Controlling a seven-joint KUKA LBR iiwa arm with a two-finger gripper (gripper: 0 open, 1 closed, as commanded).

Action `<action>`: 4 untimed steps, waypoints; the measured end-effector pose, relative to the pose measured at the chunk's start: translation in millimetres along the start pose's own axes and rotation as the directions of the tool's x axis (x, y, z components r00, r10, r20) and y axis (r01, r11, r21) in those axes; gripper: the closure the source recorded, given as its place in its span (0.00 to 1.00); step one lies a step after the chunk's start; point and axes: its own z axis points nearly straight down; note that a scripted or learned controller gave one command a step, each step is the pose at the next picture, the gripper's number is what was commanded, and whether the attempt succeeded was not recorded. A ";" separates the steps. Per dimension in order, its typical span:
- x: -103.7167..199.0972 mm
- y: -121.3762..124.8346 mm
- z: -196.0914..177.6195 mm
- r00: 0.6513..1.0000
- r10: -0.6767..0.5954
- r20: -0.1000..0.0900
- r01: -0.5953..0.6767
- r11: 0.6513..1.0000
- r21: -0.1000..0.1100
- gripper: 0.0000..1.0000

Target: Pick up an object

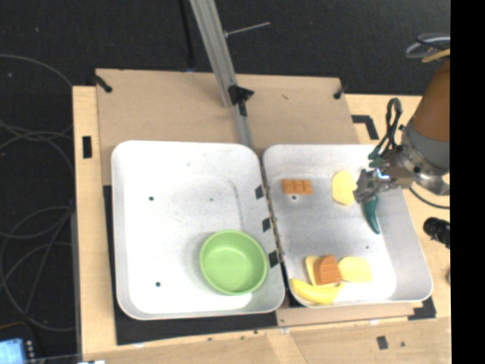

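Observation:
My gripper (368, 189) hangs over the upper right part of the right bin (318, 233), with the arm coming in from the right. A slim dark green object (373, 217) sits directly under it, and whether it is gripped is unclear. A pale yellow piece (343, 188) lies just left of the gripper. An orange ridged block (296, 186) lies further left. Near the bin's front edge are a brown-orange block (327, 270), a yellow lump (356, 269) and a yellow banana shape (314, 293).
A green bowl (233, 261) stands in the front right corner of the left bin (174, 196). A grey metal pole (220, 51) slants up from the back edge between the bins. Black cables hang by the arm's wrist (394, 120).

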 end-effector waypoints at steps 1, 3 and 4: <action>55.4 -9.2 10.8 1.000 0.000 0.000 0.000 1.000 0.000 1.00; 168.6 -15.2 11.7 1.000 -0.001 -0.001 0.001 1.000 0.002 1.00; 216.0 -25.9 22.2 1.000 0.003 0.000 -0.003 1.000 0.001 1.00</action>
